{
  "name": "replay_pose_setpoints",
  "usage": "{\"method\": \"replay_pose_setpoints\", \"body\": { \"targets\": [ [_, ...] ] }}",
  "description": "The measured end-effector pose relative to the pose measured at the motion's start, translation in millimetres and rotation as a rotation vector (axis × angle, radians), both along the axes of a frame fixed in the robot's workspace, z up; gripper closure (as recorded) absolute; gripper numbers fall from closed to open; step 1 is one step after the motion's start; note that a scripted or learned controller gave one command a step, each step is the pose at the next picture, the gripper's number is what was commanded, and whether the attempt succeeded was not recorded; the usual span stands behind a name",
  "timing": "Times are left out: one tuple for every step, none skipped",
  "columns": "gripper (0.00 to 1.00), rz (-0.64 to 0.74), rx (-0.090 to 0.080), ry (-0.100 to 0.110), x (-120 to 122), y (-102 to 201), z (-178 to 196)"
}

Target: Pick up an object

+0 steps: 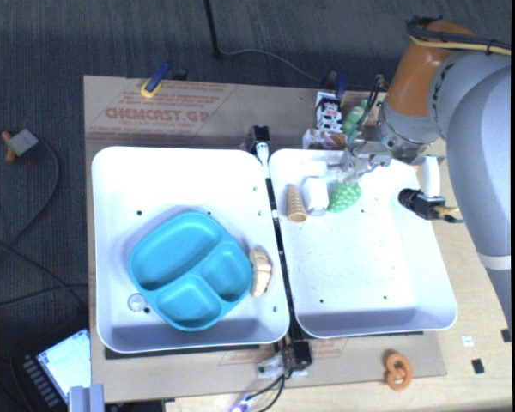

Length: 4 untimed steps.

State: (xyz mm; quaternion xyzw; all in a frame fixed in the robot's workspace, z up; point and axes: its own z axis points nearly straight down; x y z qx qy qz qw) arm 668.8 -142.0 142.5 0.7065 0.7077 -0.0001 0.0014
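Over the right white bin (369, 312), the metal two-finger gripper (354, 166) hangs just above a green knobbly soft toy (344, 196).
Whether it is gripping or released, I cannot tell. A white cup (314, 193) and tan ridged cone (295, 202) crowd the toy; I reckon a descent could nudge them and spoil the pick.

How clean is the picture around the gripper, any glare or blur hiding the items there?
Camera view: the right bin is bright, nearly washed out; the gripper is soft and slightly blurred; the green object below it stays distinguishable, edges fuzzy.
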Motion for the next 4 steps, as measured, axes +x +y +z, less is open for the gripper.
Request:
{"method": "replay_pose_setpoints", "body": {
  "targets": [
    [1.00,-0.003,-0.001,0.000,-71.3,-60.3,80.3],
    [1.00,0.000,0.001,0.000,0.0,-24.5,102.2],
    [1.00,0.000,0.002,0.003,-0.6,42.5,70.8],
    [1.00,-0.001,0.001,0.002,-29.2,44.3,108.2]
  ]
}}
